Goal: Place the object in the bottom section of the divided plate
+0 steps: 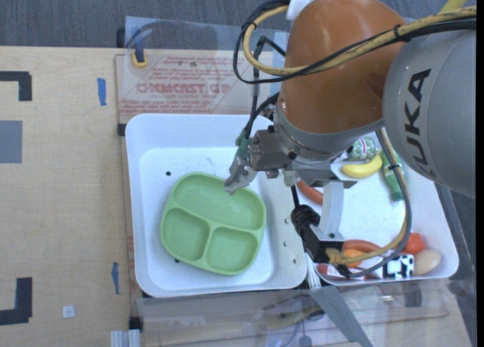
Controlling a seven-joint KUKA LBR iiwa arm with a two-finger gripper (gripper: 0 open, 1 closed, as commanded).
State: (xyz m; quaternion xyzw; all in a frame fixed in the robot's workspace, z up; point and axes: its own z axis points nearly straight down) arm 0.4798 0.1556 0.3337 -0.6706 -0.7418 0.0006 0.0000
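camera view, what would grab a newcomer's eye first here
The big orange band of the KUKA arm dominates the upper right, hanging over both bins. Below it, the pale green divided plate lies in the left white bin, with the pincer at its upper rim. Bright toy food, including a yellow banana, crowds the right bin.

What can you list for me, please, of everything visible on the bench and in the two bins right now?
Divided plate: one, light green, three sections, in the left bin.
Bins: two, white, side by side.
Banana: one, yellow, right bin.
Toy items: several, orange, green, black-and-white, beige, right bin, partly hidden by the arm.
Blue tape marks: two, on the wooden bench.
Arm: one, grey and orange.
Gripper: one, at the plate's upper rim.
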